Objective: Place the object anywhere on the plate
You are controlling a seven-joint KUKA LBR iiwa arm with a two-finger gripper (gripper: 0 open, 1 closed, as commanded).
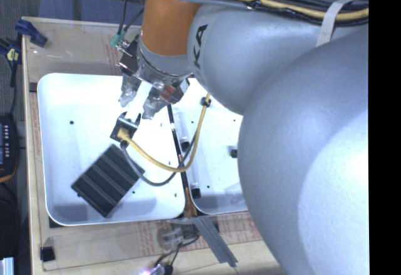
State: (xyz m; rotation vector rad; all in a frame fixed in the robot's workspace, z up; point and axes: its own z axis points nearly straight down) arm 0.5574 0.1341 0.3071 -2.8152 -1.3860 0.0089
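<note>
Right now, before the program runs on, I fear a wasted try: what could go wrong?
The gripper hangs open above the left bin with nothing between its fingers, so a placing move may deliver nothing. The arm hides most of the right bin, so anything lying there cannot be checked.

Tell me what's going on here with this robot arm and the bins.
The grey arm reaches over the left bin. Its jaws hang apart with nothing between them, above the bin floor. A black ribbed slab lies flat toward that bin's near corner, apart from the jaws, not picked up.
</note>
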